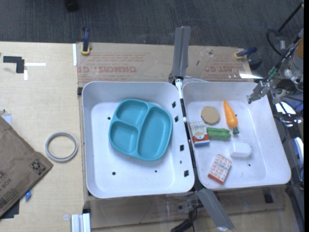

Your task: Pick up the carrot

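Though flanked, carrot (pixel 230 114) untouched

The arm reaches in from the right edge, high in the view. Its gripper (pixel 256 94) points leftward, jaws' state unclear.

- Carrot (pixel 230 114) lies in the right bin (pixel 270 144), upper middle; taken as landmark.
- Left of carrot: round tan cookie (pixel 210 114), near, with a gap between.
- Just below carrot: green vegetable (pixel 218 133), its end close to the carrot's tip.
- Farther below: white block (pixel 241 150) and orange carton (pixel 220 168), well apart from carrot.
- Right of carrot: bare bin floor out to the wall.
- Above carrot: bare floor up to the rear wall.
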